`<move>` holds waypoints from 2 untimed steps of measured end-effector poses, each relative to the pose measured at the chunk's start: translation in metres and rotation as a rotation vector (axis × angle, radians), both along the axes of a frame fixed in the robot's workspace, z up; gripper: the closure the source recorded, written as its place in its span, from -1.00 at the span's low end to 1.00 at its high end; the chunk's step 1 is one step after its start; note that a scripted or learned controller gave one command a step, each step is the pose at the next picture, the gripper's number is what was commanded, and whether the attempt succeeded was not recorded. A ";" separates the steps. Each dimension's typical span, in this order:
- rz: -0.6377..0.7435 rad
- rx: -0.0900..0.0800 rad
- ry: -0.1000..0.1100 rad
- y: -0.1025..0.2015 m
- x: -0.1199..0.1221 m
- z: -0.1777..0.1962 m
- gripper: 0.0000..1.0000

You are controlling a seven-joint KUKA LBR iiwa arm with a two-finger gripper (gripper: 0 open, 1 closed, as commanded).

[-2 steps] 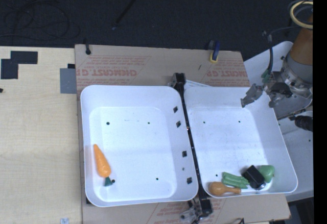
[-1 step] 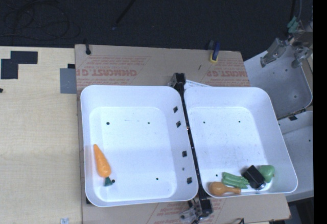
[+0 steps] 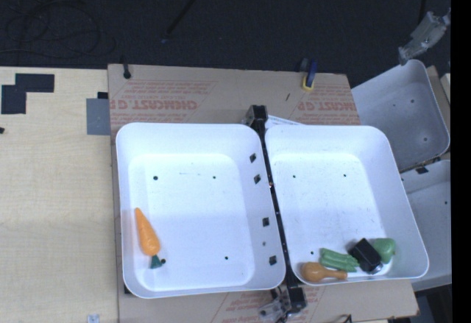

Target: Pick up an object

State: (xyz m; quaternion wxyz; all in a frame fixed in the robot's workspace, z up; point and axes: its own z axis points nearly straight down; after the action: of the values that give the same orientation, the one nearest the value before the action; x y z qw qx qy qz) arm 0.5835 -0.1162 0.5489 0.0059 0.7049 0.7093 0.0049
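Looking down, I see the gripper (image 3: 425, 33) at upper right, its state unclear to me. The nearer bin (image 3: 331, 139) holds a green pod (image 3: 338, 260), orange gourd (image 3: 322, 272) and black block (image 3: 366, 255). The farther bin (image 3: 184, 130) holds a carrot (image 3: 146, 232).

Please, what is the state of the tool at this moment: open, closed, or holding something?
Tool: cannot be told; no object from either bin is seen between fingers.
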 end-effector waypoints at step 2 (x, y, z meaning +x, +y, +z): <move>0.002 0.003 0.018 0.087 0.038 -0.013 1.00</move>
State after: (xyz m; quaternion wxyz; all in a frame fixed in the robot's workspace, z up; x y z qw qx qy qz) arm 0.6214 -0.0295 0.5360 -0.0014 0.7042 0.7100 -0.0006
